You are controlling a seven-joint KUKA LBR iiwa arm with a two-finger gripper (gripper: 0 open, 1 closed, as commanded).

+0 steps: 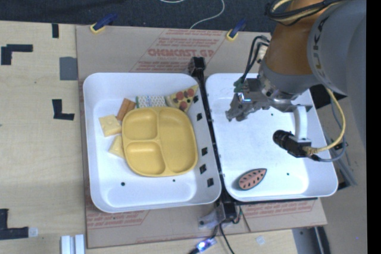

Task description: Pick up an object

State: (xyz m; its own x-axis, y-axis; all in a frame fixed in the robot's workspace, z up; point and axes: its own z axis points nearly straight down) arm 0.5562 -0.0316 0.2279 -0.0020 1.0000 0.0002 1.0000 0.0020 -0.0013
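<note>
A brown oval leaf-patterned object (pixel 252 178) lies near the front edge of the right bin (pixel 268 146). My gripper (pixel 238 111) hangs over the back left part of that bin, well behind the brown object, with nothing visibly between its fingers. In the left bin (pixel 98 128) a yellow divided plate (pixel 159 141) lies over several flat pieces: tan crackers (pixel 111 126), a brown piece (pixel 125 107) and a patterned slice (pixel 184 97) at the back.
A black clamp strip (pixel 205 128) runs between the two bins. A black cylinder on a cable (pixel 290 144) hangs over the right bin's right side. Cardboard lies under both bins; a white cable curls at the back.
</note>
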